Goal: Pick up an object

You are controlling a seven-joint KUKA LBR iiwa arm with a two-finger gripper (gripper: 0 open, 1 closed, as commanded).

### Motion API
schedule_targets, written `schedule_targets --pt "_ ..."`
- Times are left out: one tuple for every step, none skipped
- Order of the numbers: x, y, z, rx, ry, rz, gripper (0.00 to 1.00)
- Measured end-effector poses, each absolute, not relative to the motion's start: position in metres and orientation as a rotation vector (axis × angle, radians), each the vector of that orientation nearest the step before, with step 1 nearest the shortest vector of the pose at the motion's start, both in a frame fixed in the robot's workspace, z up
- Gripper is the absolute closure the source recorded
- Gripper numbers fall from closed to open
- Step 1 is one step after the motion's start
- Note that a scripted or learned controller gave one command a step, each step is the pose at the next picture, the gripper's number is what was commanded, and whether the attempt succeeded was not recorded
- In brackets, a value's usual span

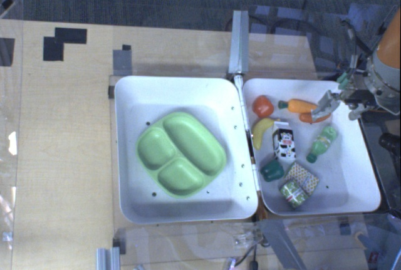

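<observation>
Gripper (pixel 323 107) hangs over the carrot (pixel 299 105) in the right bin (pixel 369 190); grasp state unclear.

Readable text: none.
Carton (pixel 284 144): black-and-white print on its face, perhaps a cow picture; no letters can be made out.
Packet (pixel 297 185): chequered, patterned wrapper; any wording is too small to read.
Worktop (pixel 69 137): black square marks (pixel 62 43), no lettering.

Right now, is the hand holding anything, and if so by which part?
It cannot be told. The hand is low over the right bin, at the right end of the carrot, but the view does not show the carrot between its fingers.
</observation>
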State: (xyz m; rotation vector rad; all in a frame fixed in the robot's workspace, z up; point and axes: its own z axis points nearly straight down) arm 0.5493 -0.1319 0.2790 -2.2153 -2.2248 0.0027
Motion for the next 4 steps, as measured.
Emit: schedule_targets --pt "0.576 -0.148 0.125 -2.122 -2.328 -0.010 0.00" --pt "0.602 -0.183 0.097 -2.099 -2.338 -0.002 0.00" --pt "0.655 -0.196 0.084 -2.111 -2.321 0.003 0.00" --pt "0.657 -0.194 0.094 -2.106 -2.329 -0.002 1.00"
